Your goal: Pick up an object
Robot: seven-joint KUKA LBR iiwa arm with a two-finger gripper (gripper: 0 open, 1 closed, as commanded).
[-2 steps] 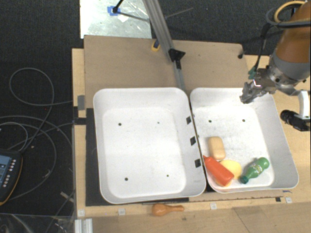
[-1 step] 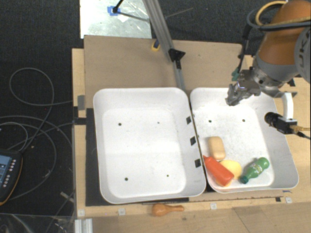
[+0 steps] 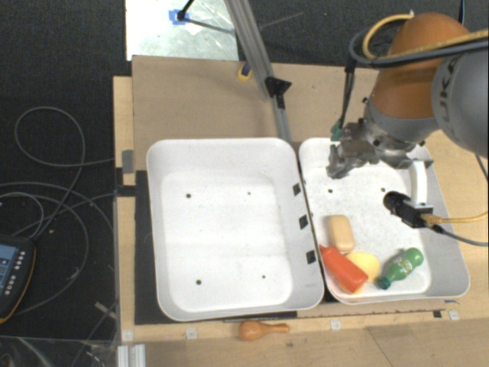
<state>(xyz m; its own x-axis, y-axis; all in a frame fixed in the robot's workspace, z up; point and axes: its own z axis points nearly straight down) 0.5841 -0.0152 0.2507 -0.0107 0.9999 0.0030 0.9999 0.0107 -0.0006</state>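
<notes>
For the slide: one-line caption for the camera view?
Tool poised over the right bin, above the bread roll, carrot, lemon and green bottle.

A single fixed camera looks down from above the tan wooden bench at a slant, from a middling height. The two shallow white plastic bins lie side by side across the middle and lower frame. Dark carpet with loose cables fills the left edge and top. The grey arm with the orange band enters at the upper right
</notes>
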